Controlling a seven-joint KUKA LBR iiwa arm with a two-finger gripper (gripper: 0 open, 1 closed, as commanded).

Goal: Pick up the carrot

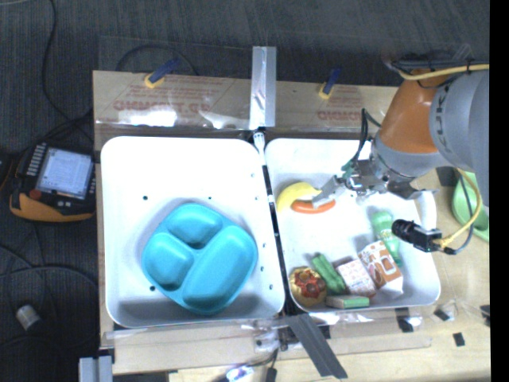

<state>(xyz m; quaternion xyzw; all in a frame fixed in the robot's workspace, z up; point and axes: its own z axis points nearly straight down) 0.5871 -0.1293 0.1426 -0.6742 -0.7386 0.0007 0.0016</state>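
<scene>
Two bins sit on the bench; our hand (334, 186) hangs beside the carrot (312, 205), its spread unclear. Touching the lemon (293, 192), the carrot may slip aside.

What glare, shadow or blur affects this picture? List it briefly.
Camera view: even, soft lighting; the white right bin is bright with little surface detail; the blue three-compartment plastic tray casts a faint shadow; the small orange carrot and two-finger gripper look slightly soft; clear plastic sheeting shows glare.

Dark carpet floor (64, 46), pale wooden bench (469, 285), black cables (32, 6)
</scene>
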